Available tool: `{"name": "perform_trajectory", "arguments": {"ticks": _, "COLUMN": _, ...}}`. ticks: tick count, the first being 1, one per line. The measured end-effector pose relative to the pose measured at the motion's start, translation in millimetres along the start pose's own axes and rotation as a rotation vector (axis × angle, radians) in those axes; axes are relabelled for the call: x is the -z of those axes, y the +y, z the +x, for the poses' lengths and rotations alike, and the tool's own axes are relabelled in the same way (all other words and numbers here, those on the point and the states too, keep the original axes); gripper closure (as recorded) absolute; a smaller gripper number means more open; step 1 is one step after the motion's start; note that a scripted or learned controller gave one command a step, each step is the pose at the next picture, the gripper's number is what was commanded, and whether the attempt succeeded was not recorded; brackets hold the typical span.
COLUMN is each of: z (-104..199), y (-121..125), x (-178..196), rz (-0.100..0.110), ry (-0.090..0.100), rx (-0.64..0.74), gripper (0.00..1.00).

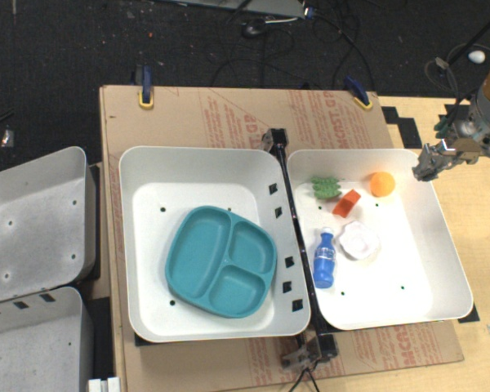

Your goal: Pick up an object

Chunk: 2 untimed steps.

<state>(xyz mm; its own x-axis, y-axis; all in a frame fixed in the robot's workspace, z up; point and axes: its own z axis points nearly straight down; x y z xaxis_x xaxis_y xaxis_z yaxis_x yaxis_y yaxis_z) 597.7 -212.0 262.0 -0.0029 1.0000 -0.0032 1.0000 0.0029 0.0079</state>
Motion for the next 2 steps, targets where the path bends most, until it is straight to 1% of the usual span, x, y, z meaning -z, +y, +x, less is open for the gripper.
{"name": "perform_trajectory", "arguments": {"ticks": 1, "z": 55.7, "y": -3.8, "x": 6.5, "rz": 0.006, "ry": 0.005, "rx": 0.005, "gripper": 1.00}}
{"name": "perform_trajectory", "arguments": {"ticks": 2, "z": 105.2, "y": -0.9, "x": -5.7, "rz": 0.009, "ry": 0.005, "rx": 0.004, "gripper": 1.00}}
